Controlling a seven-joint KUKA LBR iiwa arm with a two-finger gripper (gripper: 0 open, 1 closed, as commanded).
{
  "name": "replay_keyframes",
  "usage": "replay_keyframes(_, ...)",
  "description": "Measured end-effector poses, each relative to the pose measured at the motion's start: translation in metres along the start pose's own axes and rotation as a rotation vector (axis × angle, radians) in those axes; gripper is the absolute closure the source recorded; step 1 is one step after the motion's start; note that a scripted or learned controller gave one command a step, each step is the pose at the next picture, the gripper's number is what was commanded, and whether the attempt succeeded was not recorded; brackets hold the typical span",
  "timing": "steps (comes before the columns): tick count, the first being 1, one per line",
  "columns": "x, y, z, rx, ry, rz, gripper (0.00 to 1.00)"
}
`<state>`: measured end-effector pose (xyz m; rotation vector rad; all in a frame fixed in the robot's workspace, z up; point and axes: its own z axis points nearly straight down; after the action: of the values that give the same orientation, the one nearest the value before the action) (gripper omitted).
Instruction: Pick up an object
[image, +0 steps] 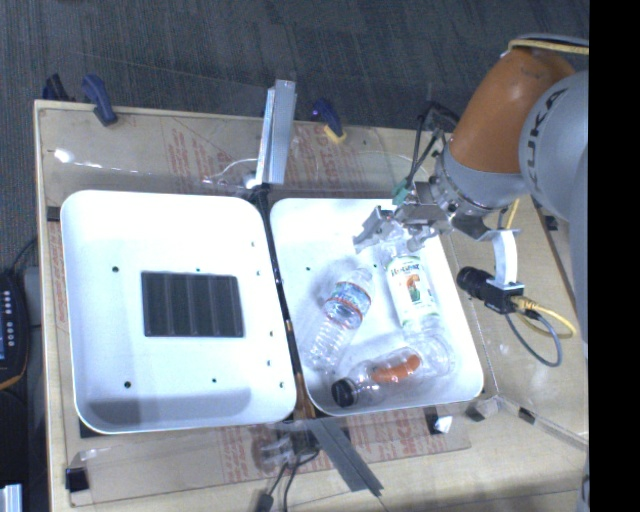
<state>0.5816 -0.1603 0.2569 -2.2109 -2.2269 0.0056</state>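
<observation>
The gripper (385, 232) hangs over the right bin's (300, 230) far edge, above a white-labelled bottle (411, 290). Two more bottles (340, 315) (390, 372) lie toward the near edge. The left bin (100, 240) bears a dark grate (192, 304).

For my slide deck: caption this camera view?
Gripper above three clear plastic bottles in right white bin.

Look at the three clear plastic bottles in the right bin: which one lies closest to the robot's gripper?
The bottle with the white-and-green label, on the right: its top end lies just under the gripper. The blue-labelled bottle and the black-capped bottle lie farther off.
</observation>
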Motion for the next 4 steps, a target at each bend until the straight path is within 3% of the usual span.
replay_keyframes(1,-0.022,-0.02,0.018,-0.002,0.0,-0.181,0.0)
replay_keyframes(2,-0.048,0.032,0.062,-0.002,-0.001,-0.14,0.0)
replay_keyframes(3,-0.027,-0.019,0.163,-0.009,-0.001,-0.224,0.0)
replay_keyframes(4,0.003,-0.044,0.162,-0.013,-0.005,-0.275,0.0)
